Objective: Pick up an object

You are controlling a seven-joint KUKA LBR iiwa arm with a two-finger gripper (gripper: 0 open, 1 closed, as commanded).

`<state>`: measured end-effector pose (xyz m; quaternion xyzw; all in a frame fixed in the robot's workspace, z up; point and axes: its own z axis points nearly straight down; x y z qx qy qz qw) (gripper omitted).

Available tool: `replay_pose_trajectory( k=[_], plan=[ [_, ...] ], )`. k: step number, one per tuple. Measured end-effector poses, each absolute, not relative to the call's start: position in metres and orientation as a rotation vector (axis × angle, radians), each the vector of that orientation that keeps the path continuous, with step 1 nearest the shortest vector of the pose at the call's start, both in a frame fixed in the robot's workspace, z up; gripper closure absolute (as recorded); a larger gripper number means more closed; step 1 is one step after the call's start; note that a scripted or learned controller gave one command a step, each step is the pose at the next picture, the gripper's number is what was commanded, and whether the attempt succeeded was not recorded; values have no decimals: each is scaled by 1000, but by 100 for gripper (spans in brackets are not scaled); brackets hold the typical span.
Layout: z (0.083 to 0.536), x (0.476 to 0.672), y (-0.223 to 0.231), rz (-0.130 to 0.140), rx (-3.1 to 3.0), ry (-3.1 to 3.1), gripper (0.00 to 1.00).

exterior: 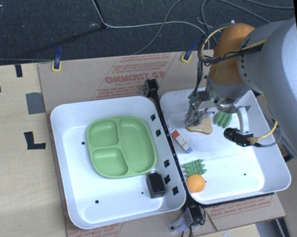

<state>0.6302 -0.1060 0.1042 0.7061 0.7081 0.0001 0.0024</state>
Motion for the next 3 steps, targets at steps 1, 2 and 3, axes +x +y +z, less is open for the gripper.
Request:
replay_pose_trajectory(
  k=[1,2,3],
  plan=[
    [168,631,-105,4,2218,2220,100],
    [228,633,-113,5,2217,2218,100],
    [282,634,-113,4,2217,2220,100]
  ],
)
